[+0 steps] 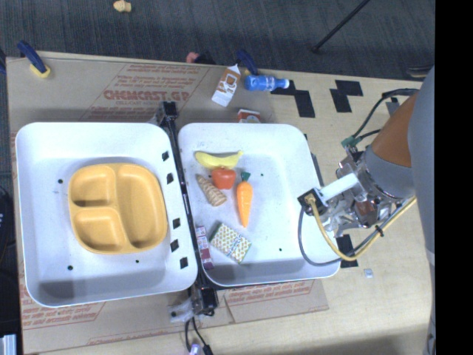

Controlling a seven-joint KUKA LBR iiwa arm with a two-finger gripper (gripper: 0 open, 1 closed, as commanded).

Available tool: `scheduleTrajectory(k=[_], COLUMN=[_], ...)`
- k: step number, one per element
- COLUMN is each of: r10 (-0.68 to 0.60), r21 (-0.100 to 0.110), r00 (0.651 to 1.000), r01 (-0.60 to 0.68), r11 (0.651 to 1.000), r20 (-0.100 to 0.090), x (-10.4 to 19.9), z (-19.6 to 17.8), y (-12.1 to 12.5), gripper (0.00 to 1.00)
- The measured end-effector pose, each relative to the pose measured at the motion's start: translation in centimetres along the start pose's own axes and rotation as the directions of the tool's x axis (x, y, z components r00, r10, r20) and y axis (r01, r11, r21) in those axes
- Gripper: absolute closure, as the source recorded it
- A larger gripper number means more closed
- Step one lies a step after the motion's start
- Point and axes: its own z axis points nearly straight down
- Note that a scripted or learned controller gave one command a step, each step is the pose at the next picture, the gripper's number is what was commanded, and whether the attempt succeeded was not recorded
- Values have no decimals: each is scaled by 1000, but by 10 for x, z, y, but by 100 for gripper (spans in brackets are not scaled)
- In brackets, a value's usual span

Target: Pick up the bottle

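A small blue bottle lies on its side on the cardboard behind the right bin, outside both bins. My gripper hangs at the right rim of the right bin, near its front right corner, far from the bottle. A yellow cable loops below the gripper. Nothing shows held in it.
The right bin holds a banana, a tomato, a carrot, a beige cone-like piece and a green patterned box. A yellow divided plate sits in the left bin. A small carton lies beside the bottle.
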Motion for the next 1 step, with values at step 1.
scheduleTrajectory(k=[1], r10=[-428], r21=[1], r00=[904], r01=[428], r11=[904], r20=[1], x=[0], z=[-3], y=[0], gripper=[100])
